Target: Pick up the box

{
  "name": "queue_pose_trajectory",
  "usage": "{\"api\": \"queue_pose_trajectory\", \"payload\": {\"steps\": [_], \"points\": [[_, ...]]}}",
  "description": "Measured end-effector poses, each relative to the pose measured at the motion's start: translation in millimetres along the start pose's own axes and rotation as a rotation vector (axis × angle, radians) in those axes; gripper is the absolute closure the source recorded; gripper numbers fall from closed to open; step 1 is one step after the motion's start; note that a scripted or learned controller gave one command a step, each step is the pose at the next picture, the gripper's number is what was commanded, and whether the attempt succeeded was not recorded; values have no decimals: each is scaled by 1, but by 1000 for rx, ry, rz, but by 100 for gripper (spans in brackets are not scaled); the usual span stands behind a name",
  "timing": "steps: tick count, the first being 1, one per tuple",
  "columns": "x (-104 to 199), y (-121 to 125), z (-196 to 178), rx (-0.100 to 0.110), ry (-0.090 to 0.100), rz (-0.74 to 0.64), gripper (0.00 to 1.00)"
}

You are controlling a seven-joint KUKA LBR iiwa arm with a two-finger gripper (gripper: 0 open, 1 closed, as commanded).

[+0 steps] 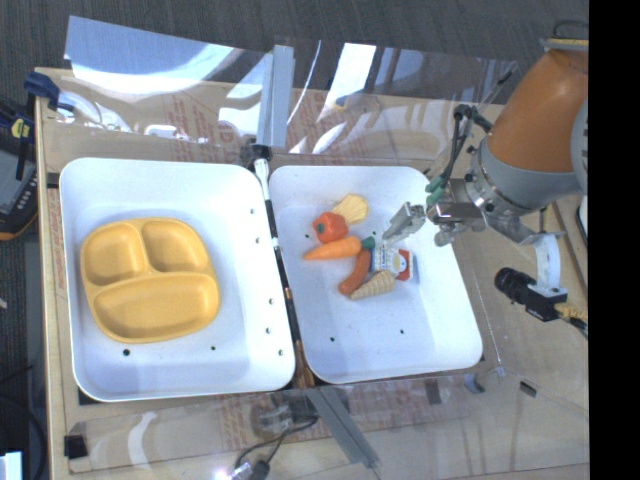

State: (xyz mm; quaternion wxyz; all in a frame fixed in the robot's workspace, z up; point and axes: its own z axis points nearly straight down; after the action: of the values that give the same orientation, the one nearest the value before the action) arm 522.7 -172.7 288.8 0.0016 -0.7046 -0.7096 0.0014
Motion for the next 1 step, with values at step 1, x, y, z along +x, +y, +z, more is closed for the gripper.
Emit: {"api": "queue_pose_trajectory", "payload": {"steps": [1], "points": [[-37,45,129,1,0,46,0]]}}
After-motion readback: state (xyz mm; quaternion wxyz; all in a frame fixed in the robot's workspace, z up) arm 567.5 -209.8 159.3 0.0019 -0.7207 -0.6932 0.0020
